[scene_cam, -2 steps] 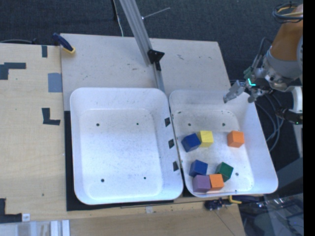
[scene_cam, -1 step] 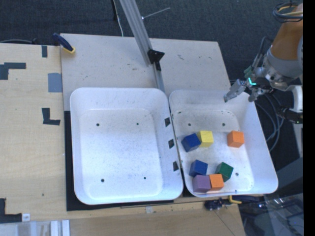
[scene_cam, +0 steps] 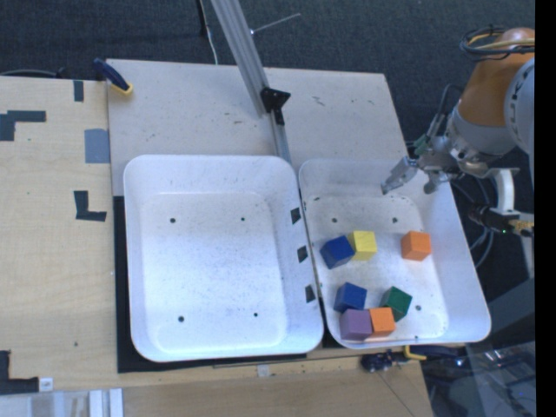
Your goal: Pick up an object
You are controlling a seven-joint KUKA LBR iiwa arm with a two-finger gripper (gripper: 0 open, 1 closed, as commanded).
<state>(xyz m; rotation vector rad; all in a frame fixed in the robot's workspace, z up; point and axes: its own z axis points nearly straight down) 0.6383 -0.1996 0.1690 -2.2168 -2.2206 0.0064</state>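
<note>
Hovering above the right bin's point(scene_cam: 452, 233) far rim, the end effector point(scene_cam: 413, 177) stands spread, empty; the orange cube point(scene_cam: 416, 245) looks light, rigid, graspable across flat sides.

The bench point(scene_cam: 208, 120) was a pale board, scuffed and speckled, with a lighter wooden surface point(scene_cam: 52, 233) joining it along its left edge. Two shallow white bins sat side by side toward the front edge: the left bin point(scene_cam: 139, 181) over a black mat point(scene_cam: 122, 337) that showed along its left and front sides, the right bin point(scene_cam: 452, 233) reaching the bench's right edge. A slanted metal bar point(scene_cam: 239, 37) crossed the back edge and ended at a black clamp point(scene_cam: 274, 100) near the middle. A small blue and yellow tool point(scene_cam: 113, 76) lay at the back left corner. Grey and dark tape marks point(scene_cam: 95, 144) dotted the wooden surface.
</note>
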